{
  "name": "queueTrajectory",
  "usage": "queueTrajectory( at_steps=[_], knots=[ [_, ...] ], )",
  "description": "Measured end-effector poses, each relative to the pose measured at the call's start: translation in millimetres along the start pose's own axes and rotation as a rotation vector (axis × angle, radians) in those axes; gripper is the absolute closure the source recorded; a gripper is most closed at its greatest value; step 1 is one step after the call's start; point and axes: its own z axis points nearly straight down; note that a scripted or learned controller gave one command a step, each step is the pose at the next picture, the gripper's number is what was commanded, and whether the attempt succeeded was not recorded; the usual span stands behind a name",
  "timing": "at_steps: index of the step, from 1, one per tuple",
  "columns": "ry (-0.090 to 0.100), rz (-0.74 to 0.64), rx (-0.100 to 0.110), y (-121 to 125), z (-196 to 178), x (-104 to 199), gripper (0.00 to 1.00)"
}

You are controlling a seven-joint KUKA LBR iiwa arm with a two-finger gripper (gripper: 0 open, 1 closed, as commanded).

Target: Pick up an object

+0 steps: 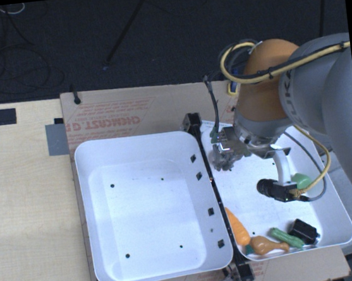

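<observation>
My gripper (221, 158) hangs low over the right bin (341, 237), close to its left wall near the divider between the bins. An orange carrot (237, 224) lies against that left wall, toward the front and well below the gripper. At the front edge lie a tan-orange piece (266, 244), a green piece (286, 237) and a black block (303, 230). A small light-green thing (303, 181) peeks out near the bin's right side, partly hidden by the wrist hardware. Nothing shows between the gripper and the bin floor beneath it.
The left bin (88, 179) stands beside the right one, with a black clip strip (209, 190) along the shared wall. The grey arm and its orange band (271, 87) cover the right bin's back part. Cardboard (128, 111) lies under both bins.
</observation>
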Motion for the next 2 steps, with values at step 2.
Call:
queueTrajectory(
  at_steps=[2],
  knots=[
    [0.001, -0.003, -0.003, -23, -37, 37, 1.0]
  ],
)
